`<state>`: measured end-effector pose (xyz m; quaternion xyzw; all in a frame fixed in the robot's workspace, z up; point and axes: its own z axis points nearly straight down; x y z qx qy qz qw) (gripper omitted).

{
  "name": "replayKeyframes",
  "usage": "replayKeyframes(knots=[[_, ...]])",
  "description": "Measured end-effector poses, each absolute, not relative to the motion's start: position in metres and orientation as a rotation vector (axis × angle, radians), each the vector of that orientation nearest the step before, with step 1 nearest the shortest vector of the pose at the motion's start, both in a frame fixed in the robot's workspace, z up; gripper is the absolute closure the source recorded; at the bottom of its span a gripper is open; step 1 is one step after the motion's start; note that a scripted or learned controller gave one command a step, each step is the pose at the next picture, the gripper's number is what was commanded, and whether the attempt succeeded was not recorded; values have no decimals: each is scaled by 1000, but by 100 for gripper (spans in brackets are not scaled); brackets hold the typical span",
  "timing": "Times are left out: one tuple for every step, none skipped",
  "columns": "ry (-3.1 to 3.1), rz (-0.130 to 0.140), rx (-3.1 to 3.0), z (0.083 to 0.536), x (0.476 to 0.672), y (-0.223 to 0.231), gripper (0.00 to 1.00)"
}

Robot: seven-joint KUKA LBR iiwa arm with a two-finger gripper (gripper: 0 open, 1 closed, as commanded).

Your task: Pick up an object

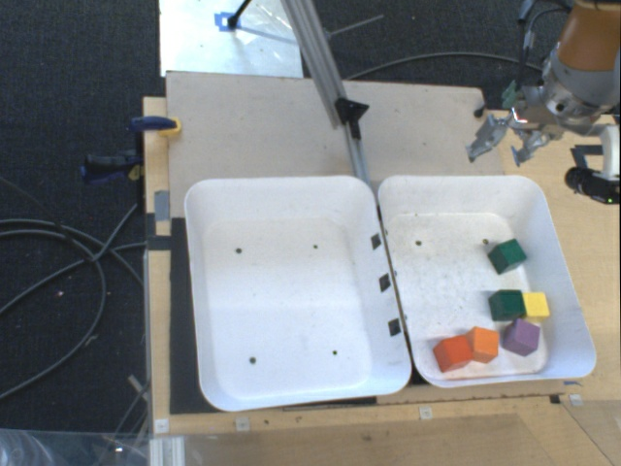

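I see the arm [587, 37] at the far right, its jaws [506, 142] spread and holding nothing, hanging over the surface [262, 124] just beyond the far rim of the right bin [456, 260]. All the blocks lie in that bin's right and near part. A green cube [506, 255] sits alone, farthest back. Nearer, a dark green cube [506, 305] touches a yellow cube [536, 306] on its right. Nearest the front, a red block [452, 352] and an orange block [483, 344] sit touching, with a purple block [522, 337] just right of them. The left bin [291, 289] lies beside it, their rims meeting at the middle
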<state>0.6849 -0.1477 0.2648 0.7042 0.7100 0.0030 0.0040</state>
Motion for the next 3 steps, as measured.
replayKeyframes(knots=[[2222, -6, 2226, 86, 615, -207, 0], [2222, -2, 2223, 90, 558, -203, 0], [2222, 4, 2216, 101, 561, -203, 100]])
